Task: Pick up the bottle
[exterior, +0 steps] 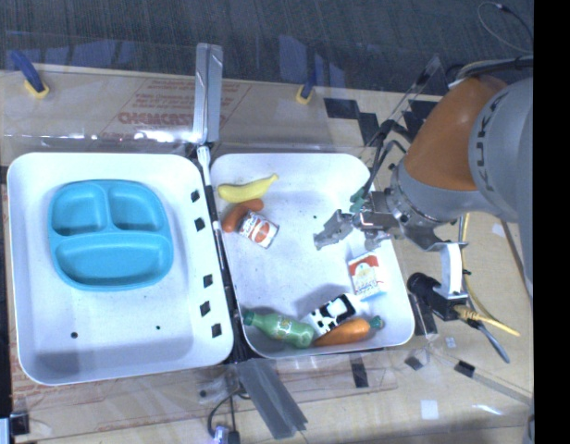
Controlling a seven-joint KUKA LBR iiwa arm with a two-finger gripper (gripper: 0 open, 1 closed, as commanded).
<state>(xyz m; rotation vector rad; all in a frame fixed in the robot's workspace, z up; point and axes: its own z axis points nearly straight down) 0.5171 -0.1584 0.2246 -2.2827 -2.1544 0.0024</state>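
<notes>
1. Surface: a tan bench (100,109) w/ red print is seen under two shallow white bins; dark ribbed flooring is visible beyond its far edge. Cables and small tools are scattered on the bench to the right of the bins.
2. Edges/room: the right bin (294,169) is bare in its middle and far-right corner. The gripper (333,232) is positioned above that middle area, approx. level w/ the can, well apart from the bottle. Finger state: cannot be told.
3. Left bin (26,276): a blue divided tray (109,232) is held at its far half; the near half is bare white.
4. Right bin contents: a banana (247,188) and a reddish item just beside it at the far-left; a small can (258,231) near them; a red/white carton (365,275) at the right wall; a black/white object (332,312) near the front.
5. Task item: the green bottle (278,328) is lying on its side along the near wall, left of a carrot (348,332).
</notes>
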